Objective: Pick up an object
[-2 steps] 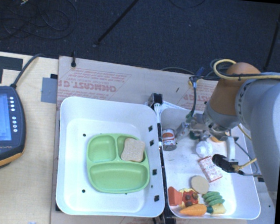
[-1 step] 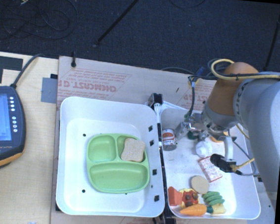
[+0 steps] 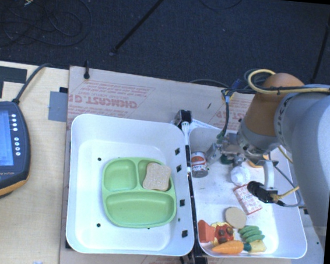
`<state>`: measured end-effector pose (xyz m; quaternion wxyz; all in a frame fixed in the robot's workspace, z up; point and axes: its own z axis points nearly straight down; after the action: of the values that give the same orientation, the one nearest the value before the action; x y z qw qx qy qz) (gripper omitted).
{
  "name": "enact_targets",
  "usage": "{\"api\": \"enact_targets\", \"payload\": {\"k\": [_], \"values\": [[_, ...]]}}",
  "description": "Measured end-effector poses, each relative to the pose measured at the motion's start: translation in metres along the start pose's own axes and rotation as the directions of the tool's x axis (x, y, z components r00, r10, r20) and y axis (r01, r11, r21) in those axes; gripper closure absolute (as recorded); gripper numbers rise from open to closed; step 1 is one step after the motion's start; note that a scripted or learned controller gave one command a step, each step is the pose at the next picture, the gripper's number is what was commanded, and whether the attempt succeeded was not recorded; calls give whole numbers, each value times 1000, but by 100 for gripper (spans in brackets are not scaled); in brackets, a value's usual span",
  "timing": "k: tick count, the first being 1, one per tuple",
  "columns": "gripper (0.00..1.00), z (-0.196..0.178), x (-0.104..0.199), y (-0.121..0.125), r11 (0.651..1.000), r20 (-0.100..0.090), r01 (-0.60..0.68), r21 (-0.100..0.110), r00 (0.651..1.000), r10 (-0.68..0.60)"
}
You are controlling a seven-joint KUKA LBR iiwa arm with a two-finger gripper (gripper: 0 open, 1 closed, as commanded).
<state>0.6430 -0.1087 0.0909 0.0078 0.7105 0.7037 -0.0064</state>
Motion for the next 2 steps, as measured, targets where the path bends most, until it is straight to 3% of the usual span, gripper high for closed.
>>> {"api": "enact_targets", "payload": {"k": [2], "values": [[0,-5,7,0,1000,6,0,-2,1000,0]]}}
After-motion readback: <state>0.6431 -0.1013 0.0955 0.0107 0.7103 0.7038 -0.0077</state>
